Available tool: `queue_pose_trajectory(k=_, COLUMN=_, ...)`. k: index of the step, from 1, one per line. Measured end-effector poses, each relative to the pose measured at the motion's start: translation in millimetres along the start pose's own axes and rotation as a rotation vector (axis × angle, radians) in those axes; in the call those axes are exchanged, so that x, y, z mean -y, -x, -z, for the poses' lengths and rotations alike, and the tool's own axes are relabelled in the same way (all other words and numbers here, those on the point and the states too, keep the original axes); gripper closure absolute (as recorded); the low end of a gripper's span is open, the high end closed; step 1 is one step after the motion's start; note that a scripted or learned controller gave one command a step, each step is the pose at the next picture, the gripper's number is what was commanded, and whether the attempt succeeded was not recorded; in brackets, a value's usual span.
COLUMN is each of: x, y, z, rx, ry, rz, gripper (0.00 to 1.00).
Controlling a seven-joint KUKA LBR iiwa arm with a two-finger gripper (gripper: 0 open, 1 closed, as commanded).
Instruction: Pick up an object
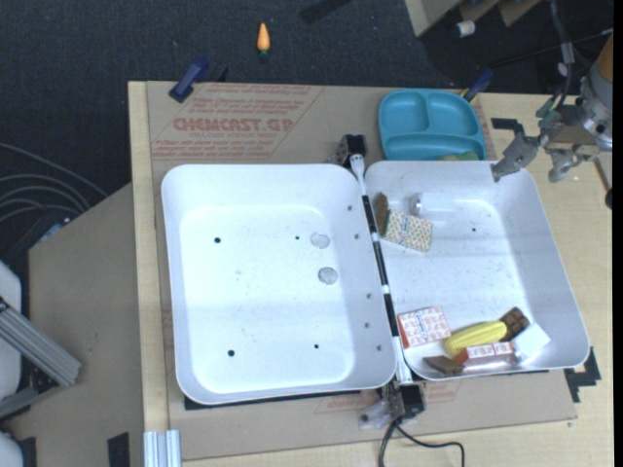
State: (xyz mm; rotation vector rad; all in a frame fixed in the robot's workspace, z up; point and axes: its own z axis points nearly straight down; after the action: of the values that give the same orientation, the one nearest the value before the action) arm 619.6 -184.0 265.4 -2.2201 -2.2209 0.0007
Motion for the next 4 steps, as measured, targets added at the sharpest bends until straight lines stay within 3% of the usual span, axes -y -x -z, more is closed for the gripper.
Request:
queue_pose_trajectory(k=1, x=61, y=-52, z=-14, rx=0.000, ry=-0.001, rz=0.001, gripper=0.00)
queue_pose_trajectory(k=2, x=92, y=-114, z=40, rx=0.000, ry=0.001, rz=0.000, gripper=0.00)
queue_pose_trajectory(k=3, x=104, y=-156, z=17, rx=0.000, ry=-0.002, rz=0.000, gripper=0.00)
queue_pose_trajectory(k=4, x=141, y=-185, z=-51, rx=0.000, ry=-0.002, rz=-0.001, gripper=0.00)
